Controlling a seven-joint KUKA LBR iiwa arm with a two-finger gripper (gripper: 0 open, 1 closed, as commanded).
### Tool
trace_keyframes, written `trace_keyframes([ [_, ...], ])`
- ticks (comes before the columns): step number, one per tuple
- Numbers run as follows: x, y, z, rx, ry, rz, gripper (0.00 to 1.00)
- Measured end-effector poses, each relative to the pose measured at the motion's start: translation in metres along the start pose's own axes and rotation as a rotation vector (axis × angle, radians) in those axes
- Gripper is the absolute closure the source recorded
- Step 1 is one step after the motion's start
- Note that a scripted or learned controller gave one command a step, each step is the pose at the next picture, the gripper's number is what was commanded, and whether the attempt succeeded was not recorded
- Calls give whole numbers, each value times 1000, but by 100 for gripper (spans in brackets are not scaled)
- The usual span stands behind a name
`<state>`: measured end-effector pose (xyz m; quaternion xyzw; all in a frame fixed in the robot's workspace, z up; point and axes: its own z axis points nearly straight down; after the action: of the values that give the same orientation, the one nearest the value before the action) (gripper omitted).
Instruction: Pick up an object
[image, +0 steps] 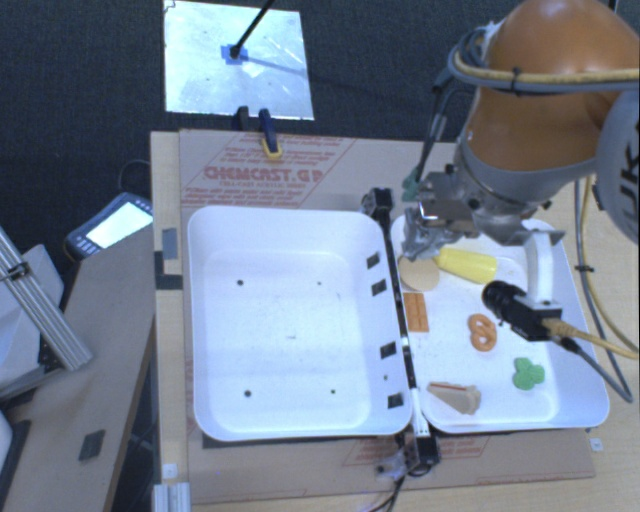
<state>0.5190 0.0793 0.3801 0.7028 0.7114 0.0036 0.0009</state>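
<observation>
gripper (420, 243) above tan disc (420, 274).

Grey arm (545, 120) reaching from right, end effector (422, 240) lowered

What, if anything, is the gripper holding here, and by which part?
It cannot be told. The gripper is low over the right bin's far left corner, close to the yellow object and the tan disc, but no object shows between its fingers.
</observation>
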Motion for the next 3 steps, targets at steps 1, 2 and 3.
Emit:
trace_keyframes([
  [1,-30,-33,-25,1,-3,13,100],
  [2,28,-31,-68,0,-1,3,100],
  [3,86,-31,-83,2,0,2,100],
])
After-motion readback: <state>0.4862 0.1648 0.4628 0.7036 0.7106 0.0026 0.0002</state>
